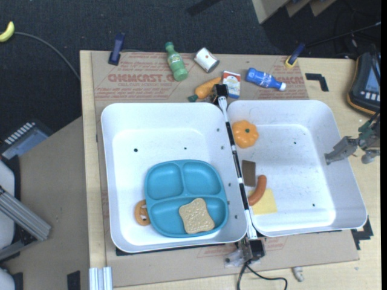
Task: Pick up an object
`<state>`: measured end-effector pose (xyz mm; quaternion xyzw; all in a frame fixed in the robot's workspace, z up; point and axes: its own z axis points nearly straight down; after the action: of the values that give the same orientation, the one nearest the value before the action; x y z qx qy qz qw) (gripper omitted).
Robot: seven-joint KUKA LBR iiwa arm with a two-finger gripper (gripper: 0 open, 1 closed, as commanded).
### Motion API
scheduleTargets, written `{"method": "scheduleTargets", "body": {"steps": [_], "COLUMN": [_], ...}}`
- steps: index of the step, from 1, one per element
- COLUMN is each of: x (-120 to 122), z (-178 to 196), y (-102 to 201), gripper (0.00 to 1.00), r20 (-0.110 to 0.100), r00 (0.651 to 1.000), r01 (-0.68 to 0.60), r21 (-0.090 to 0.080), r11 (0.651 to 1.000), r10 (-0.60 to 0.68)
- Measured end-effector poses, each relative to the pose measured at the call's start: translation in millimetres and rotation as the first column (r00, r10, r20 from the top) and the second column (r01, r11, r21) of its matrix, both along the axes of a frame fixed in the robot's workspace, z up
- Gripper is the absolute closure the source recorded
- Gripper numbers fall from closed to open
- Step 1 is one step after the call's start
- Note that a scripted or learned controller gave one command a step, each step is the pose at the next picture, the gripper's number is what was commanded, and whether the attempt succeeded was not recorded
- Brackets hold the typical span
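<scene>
Tool [344, 151], grey metal, fingers parted and empty, hovers over smooth white bin [314, 110].

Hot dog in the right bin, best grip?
Take the hot dog across its narrow middle, from straight above. It lies flat, slanted, its lower end on the yellow slice, close to the bins' shared wall, so side approaches look cramped.

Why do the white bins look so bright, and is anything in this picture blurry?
Camera view: the right bin and left bin reflect soft overhead light, washing out their floors; the tool at the right rim looks smeared, its details unclear; the blue tray stays sharp.
</scene>
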<state>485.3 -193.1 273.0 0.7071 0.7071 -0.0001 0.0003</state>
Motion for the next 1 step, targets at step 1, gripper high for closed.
{"method": "scheduleTargets", "body": {"steps": [1], "x": [27.4], "z": [-55.5], "y": [50.9], "gripper": [0.00], "r20": [-0.002], "r00": [1.000], "r01": [-0.002], "r21": [0.002], "r11": [1.000], "r10": [0.002]}}
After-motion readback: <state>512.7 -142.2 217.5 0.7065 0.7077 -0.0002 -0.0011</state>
